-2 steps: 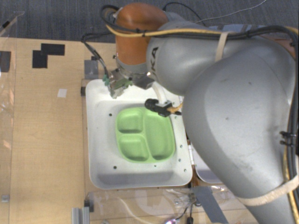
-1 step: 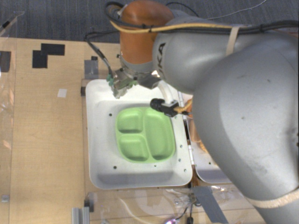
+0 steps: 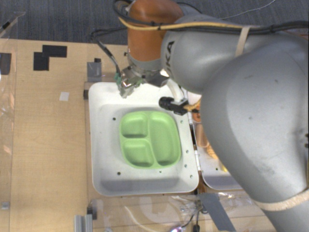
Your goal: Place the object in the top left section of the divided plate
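Camera view: grey arm reaching in from the right, orange band above the wrist, covering most of the right bin. End effector hanging over the far edge of the left bin, just beyond the green divided plate. Cannot tell how far open, nor whether anything is held: wrist and cabling hide that part. Plate lying flat near the middle of the left bin, all three sections bare green. Object to be placed not made out anywhere; possibly carried, possibly under the arm in the right bin. Step in hand, by judgement: approach toward the plate. Next move calls for a short shift over the top left section, then a lowering and release.
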Tool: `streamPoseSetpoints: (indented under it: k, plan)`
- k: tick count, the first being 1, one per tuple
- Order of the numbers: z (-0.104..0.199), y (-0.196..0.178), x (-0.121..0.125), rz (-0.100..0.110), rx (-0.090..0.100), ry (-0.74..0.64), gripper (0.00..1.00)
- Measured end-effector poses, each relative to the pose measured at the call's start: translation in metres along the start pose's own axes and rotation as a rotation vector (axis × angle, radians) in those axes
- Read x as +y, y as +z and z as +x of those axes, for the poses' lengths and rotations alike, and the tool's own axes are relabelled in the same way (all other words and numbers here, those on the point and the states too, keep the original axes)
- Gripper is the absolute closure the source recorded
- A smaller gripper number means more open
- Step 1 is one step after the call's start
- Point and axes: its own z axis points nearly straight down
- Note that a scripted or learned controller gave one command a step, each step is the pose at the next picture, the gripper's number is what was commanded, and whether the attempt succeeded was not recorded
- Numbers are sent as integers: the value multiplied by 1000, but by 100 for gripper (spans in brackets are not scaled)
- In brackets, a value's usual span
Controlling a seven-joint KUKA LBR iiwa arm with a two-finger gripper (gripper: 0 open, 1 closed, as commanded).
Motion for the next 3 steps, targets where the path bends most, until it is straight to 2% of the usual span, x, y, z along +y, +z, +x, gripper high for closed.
streamPoseSetpoints:
  k: [1,2,3]
  plan:
    - [-1,37,-1,1,1,-138,100]
    - [-20,73,-14,-1,1,-348,100]
    - [5,57,-5,-2,0,-554,100]
